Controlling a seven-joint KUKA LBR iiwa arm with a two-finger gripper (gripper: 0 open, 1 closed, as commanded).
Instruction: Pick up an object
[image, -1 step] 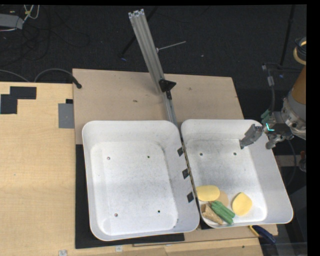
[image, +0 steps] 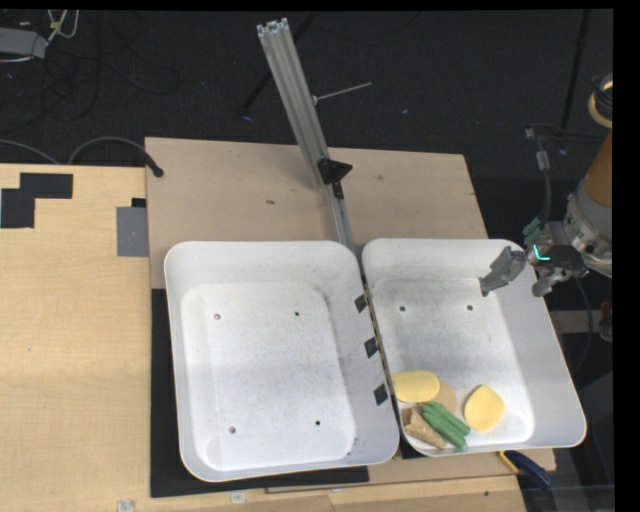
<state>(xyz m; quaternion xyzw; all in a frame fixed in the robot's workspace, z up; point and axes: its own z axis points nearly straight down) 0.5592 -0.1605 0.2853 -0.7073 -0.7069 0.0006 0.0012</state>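
With its fingers spread and holding nothing, the gripper (image: 520, 270) hangs above the right bin's (image: 450, 265) far edge, so it should travel to the near corner (where the objects cluster) and descend squarely over the separate yellow piece (image: 484, 408).

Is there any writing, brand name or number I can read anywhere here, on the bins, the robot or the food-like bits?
None can be read.
The left bin and the right bin are plain white with a few small dark dots, no letters.
The yellow pieces, the green piece and the gripper bear no legible marks.
The black shapes on the wooden board are plain patches, not text.
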